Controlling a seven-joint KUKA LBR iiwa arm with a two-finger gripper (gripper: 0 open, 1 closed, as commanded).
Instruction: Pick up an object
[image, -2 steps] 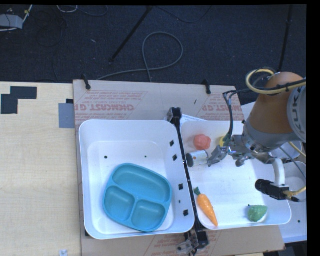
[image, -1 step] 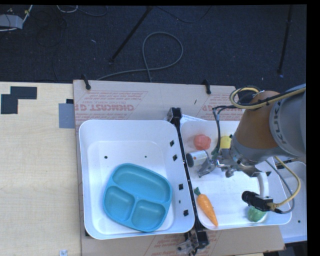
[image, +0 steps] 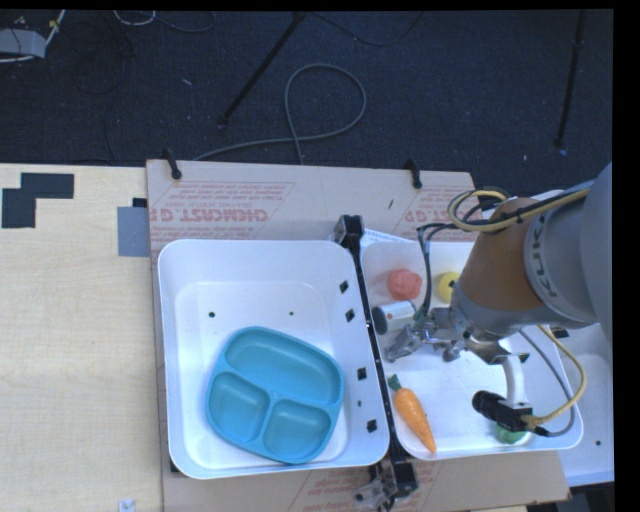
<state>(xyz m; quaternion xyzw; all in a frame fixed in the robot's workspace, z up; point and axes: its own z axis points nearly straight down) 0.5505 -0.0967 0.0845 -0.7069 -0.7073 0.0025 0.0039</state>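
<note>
My gripper (image: 392, 332) hangs low over the left part of the right bin (image: 560, 440), close to the divider, its fingers apart with nothing between them, so it is open. A pink-red rounded object (image: 405, 283) lies just behind it. To the right of that is a yellow object (image: 446, 286), partly hidden by the arm. An orange carrot (image: 414, 418) with a green top lies in front of the gripper near the bin's front left. A small green object (image: 513, 434) sits at the front right.
The left bin (image: 190, 290) holds a blue divided plate (image: 275, 393) at its front middle. A black divider rail (image: 362, 330) runs between the bins. The arm's grey body and cables cover the right bin's back right.
</note>
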